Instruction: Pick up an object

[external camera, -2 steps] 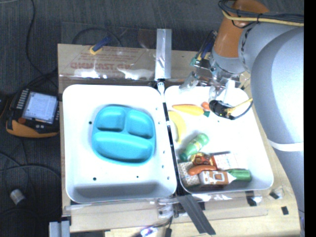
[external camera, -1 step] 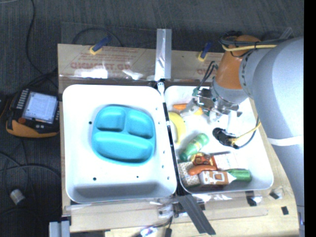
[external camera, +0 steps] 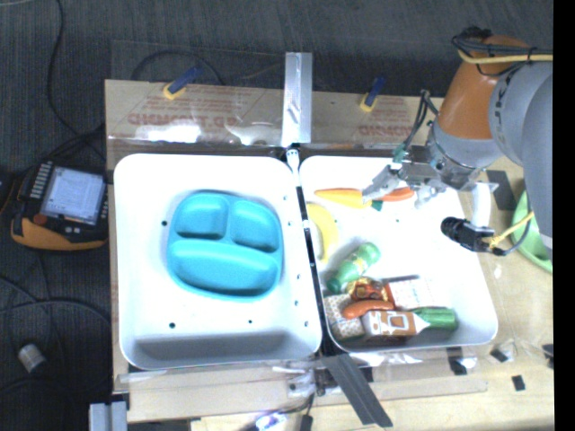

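**Fingers over the far end of the right bin, at the carrot**

The fingers (external camera: pixel 398 187) hung low over the far part of the right bin (external camera: pixel 467 277), spread a little apart, with the green-topped end of a small orange carrot (external camera: pixel 398 196) lying right at their tips; whether they truly gripped it could not be told from this slant. The gripper (external camera: pixel 402 185) came in from the right, under the orange band of the grey arm (external camera: pixel 503 106).

The right bin held the clutter. A second, longer carrot (external camera: pixel 340 197) lay just left of the fingers, near the far wall. A yellow banana (external camera: pixel 323 227) curved along the left wall beside the divider. Toward the middle sat a green bottle (external camera: pixel 352 266), tilted, and nearer still a tight heap: a red-and-orange packet (external camera: pixel 368 293), a white carton (external camera: pixel 388 323) and a green piece (external camera: pixel 435 314) touching one another against the near wall. The right half of this bin's floor lay bare.

The left bin (external camera: pixel 144 321) carried one thing, a blue divided tray (external camera: pixel 225 242), set near its middle with white floor all round it.

Both bins sat side by side on the surface (external camera: pixel 135 115), a brown board with clear sheeting and two blue-and-yellow clamps (external camera: pixel 181 83) along the far edge. Dark carpet (external camera: pixel 54 312) surrounded it; a handheld controller (external camera: pixel 63 206) lay on it to the left.
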